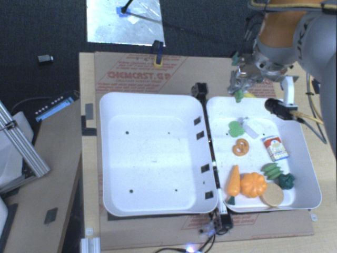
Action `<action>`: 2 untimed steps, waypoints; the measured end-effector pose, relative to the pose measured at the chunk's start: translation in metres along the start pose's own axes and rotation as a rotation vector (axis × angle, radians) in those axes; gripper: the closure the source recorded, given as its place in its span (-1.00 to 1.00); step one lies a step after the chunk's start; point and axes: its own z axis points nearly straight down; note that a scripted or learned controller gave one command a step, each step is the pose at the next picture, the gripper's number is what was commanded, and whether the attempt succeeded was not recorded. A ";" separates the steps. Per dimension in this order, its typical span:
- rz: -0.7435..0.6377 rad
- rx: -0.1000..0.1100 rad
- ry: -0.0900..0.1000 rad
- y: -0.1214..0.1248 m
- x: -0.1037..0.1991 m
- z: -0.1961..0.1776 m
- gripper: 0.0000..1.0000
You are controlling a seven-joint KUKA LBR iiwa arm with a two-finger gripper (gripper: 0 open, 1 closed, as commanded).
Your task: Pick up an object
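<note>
My gripper (238, 88) hangs over the far edge of the right bin (309, 165), raised above it. A small green object (240, 95) sits between its fingertips, lifted off the bin floor. Below in the right bin lie a green leafy piece (236, 128), a pale grey packet (251, 129), a pretzel (240, 147), a red and white carton (275, 148), a carrot (234, 179), an orange pumpkin (253, 185), a green pea pod (271, 169), a dark green broccoli (287, 181) and a tan round bread (273, 196).
The left bin (152, 152) lies beside the right one, joined by a black hinge strip (206, 141). A silver sheet (125, 15) lies beyond the bench. An aluminium frame (18, 146) stands at the left.
</note>
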 end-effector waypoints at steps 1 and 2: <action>-0.008 -0.007 0.002 0.001 0.090 -0.079 1.00; 0.007 0.003 -0.002 -0.003 0.031 -0.074 1.00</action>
